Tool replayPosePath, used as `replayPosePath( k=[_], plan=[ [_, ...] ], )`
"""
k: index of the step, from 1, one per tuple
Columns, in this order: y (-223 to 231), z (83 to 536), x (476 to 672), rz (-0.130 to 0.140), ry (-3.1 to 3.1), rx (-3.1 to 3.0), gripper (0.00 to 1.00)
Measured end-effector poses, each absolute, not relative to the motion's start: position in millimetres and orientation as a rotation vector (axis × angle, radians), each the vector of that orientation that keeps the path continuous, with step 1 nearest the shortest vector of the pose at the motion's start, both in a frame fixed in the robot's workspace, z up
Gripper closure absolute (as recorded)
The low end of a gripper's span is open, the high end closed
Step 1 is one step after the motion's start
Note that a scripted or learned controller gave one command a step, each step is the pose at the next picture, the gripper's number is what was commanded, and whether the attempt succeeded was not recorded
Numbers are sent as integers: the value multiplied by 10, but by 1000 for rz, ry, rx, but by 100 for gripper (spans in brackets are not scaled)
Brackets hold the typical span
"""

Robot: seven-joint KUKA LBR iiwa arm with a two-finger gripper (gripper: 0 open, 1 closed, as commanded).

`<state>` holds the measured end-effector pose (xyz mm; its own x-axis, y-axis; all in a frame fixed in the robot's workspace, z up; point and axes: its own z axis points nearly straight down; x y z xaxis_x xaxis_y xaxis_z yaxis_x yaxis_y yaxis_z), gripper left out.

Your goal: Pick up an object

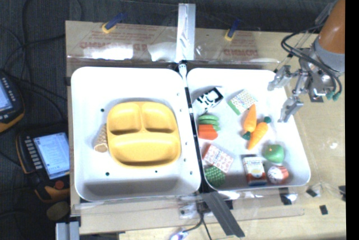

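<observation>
Pincer spread apart, nothing held — up by the bin's right rim. Two carrots just left and below, lying end-on toward it.

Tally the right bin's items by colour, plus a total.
Orange carrots: 2
Green apple: 1
Green-and-orange toy: 1
Black-and-white pack: 1
Printed cards or boxes: 3
Red-and-white item: 1
Total: 9

Red print on plastic sheet too blurred, no text legible
</observation>
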<state>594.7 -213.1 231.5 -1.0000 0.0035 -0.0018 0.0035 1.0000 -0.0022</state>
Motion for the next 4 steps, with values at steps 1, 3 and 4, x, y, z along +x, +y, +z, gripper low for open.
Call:
replayPosePath(
  k=[1, 3, 4],
  plan=[
    [-1679, 1164, 6197, -2, 3133, -216, 0],
    [-1248, 905, 5697, -5, 3126, 90, 0],
    [-1030, 909, 5642, -7, 3123, 102, 0]
  ],
)
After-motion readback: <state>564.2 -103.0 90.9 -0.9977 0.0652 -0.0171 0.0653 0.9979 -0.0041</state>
